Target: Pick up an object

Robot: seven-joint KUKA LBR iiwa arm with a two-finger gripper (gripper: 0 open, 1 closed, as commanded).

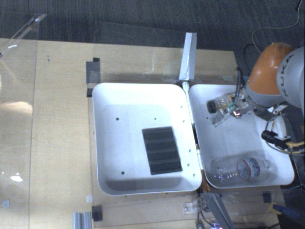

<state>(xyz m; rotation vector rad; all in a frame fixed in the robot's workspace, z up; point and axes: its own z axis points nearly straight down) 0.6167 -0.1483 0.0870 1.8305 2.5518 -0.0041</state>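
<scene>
A dark ridged rectangular block (162, 150) lies flat in the left bin (107, 99), slightly right of its middle. A clear plastic bottle (238, 169) with a blue-and-red label lies on its side near the front wall of the right bin (281, 175). My gripper (224, 107) reaches in from the right over the back part of the right bin, low near its floor, well behind the bottle. Its end is a small blur of clear and dark parts.
The grey arm with its orange band (267, 75) hangs over the right bin's back right corner. Cables (281, 144) trail along the right rim. A metal post (187, 56) stands behind the divide between the bins. Wooden bench (52, 128) stretches to the left.
</scene>
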